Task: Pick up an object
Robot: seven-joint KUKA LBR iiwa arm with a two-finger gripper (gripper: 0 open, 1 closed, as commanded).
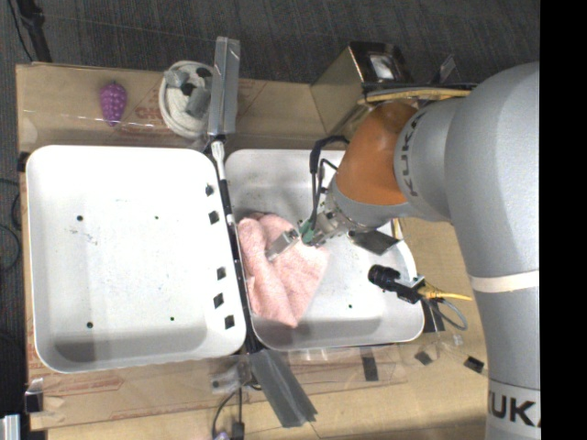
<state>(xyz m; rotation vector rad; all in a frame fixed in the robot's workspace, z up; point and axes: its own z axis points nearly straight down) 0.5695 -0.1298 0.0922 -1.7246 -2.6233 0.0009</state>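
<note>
**Gripper down on the pink cloth in the right bin**

Starting at the left, we see a small purple grape-like thing [113, 102] lying on the bench [55, 90] near its far left corner, beyond the far edge of the left bin [119, 246]. Just to its right, also on the bench, sits a white coiled object [182, 99].

Across the wall the two bins share, a crumpled pink cloth [280, 278] lies in the right bin [367, 312]. It lies against that bin's left wall and runs from about the middle toward the near edge.

The gripper [301, 237] is on the cloth's upper right part, touching it. We cannot tell whether it is spread, closed or pinching the fabric. The grey arm [459, 154], with its orange band [371, 163], comes in over the bin's right edge.
</note>
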